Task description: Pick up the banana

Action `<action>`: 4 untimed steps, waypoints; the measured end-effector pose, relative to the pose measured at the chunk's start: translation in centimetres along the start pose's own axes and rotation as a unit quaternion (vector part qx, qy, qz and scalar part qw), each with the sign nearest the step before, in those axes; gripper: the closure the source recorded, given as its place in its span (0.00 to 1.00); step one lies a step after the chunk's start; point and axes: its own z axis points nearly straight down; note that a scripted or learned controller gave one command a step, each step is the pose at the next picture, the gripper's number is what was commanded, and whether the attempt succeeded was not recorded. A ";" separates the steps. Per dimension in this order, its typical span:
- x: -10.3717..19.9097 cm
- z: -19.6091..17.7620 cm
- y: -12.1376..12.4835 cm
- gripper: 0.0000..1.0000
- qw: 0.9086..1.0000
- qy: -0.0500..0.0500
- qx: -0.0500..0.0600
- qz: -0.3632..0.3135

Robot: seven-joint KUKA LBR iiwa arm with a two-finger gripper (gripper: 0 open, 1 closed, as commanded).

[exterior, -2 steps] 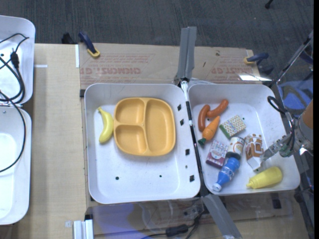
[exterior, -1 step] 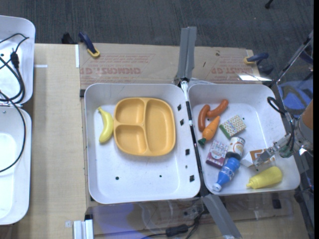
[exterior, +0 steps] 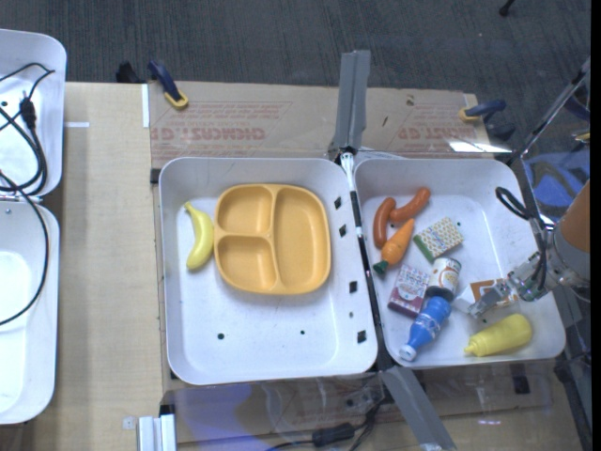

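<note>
Hand (exterior: 498,294) right bin; banana (exterior: 198,238) far left.

The scene is seen from a single fixed camera set high above the desk (exterior: 103,205) and tilted down at a slant, so that dark carpet (exterior: 282,17) is taken in along the 12 o'clock edge. Both white bins are framed whole and side by side: the left bin (exterior: 188,346) lies around the centre, the right bin (exterior: 488,200) toward 3 o'clock. The view is taken from a middle distance, near enough for small items to be told apart. The arm (exterior: 573,242) is caught at the 3 o'clock edge. The desk's near edge is cut off at 6 o'clock.
</note>
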 end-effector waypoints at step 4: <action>4.1 -14.3 3.1 0.00 1.000 0.002 0.008 -0.026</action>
